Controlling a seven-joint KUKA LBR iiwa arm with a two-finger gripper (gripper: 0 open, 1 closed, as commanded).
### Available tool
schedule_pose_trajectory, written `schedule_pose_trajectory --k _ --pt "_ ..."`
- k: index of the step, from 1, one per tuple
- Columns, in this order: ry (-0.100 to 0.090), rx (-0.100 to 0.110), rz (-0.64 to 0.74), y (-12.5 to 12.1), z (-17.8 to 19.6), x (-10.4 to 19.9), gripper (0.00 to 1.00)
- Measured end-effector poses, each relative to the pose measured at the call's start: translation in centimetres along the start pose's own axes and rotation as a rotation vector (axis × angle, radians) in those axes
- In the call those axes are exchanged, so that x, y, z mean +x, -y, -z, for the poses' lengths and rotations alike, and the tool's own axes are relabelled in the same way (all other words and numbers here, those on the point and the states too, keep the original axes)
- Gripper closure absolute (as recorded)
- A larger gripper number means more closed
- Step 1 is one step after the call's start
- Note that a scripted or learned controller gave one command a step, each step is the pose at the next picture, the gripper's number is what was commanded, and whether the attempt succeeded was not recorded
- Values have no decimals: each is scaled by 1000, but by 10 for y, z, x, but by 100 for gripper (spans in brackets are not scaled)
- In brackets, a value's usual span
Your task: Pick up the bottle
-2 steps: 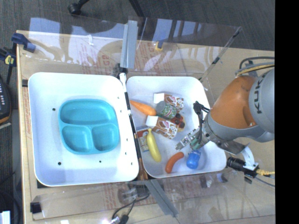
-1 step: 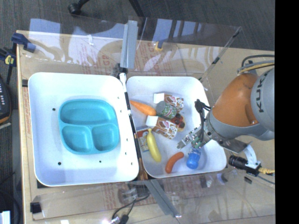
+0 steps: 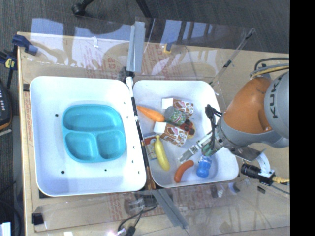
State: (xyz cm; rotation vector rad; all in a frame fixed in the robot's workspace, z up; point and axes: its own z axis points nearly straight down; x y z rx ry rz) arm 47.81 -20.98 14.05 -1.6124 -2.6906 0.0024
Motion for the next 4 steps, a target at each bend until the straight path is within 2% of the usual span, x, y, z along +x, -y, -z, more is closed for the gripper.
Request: schedule_pose_trajectory --k 1,2,4 --pt "3 -4 121 0 -48 0 0" --pt "0 -4 125 -1 -37 1 100" --pt "1 -4 133 -3 -18 1 100"
